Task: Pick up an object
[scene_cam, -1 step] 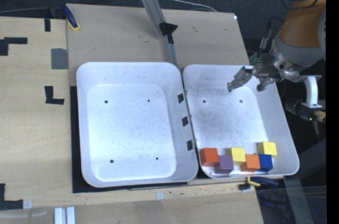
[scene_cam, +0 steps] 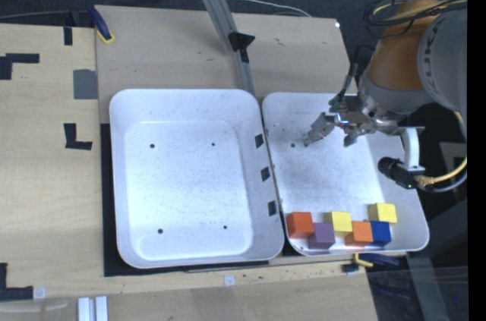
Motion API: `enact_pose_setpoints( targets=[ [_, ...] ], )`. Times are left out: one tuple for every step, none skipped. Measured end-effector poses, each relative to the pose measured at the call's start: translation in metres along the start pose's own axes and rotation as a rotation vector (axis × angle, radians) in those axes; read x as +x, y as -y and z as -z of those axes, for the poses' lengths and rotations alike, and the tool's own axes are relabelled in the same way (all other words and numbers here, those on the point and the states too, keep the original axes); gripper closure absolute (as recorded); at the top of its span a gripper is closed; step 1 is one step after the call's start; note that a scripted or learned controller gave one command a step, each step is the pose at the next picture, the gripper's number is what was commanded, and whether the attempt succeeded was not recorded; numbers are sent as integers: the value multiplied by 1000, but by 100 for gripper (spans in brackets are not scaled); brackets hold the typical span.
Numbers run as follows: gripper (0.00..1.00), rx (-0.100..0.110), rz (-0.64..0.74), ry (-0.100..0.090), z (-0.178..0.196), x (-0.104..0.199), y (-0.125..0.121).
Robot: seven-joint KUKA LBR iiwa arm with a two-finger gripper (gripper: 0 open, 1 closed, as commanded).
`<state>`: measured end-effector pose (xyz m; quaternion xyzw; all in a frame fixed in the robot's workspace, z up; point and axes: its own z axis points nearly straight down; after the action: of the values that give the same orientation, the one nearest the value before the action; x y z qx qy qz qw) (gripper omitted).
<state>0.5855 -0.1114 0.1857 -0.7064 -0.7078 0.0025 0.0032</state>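
Note:
Several small blocks lie along the near edge of the right bin (scene_cam: 319,175): an orange block (scene_cam: 301,223), a purple block (scene_cam: 324,234), a yellow block (scene_cam: 341,221), a second orange block (scene_cam: 361,232), a blue block (scene_cam: 380,233) and another yellow block (scene_cam: 385,213). My gripper (scene_cam: 332,133) hangs over the far part of the right bin, well clear of the blocks. Its two fingers are spread apart with nothing between them.
The left bin (scene_cam: 186,175) sits beside the right one. A slanted metal pole (scene_cam: 216,1) crosses the bench behind the bins. A cable and black connector (scene_cam: 395,169) hang from the arm at the right bin's right edge.

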Motion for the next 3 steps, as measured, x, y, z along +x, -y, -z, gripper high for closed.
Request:
enact_pose_setpoints(
  targets=[
    [0, -7, 6, -2, 6, 69, -13],
    [0, -2, -4, 3, -88, 11, -44],
    [0, -16, 6, 0, 12, 91, -80]
  ],
)
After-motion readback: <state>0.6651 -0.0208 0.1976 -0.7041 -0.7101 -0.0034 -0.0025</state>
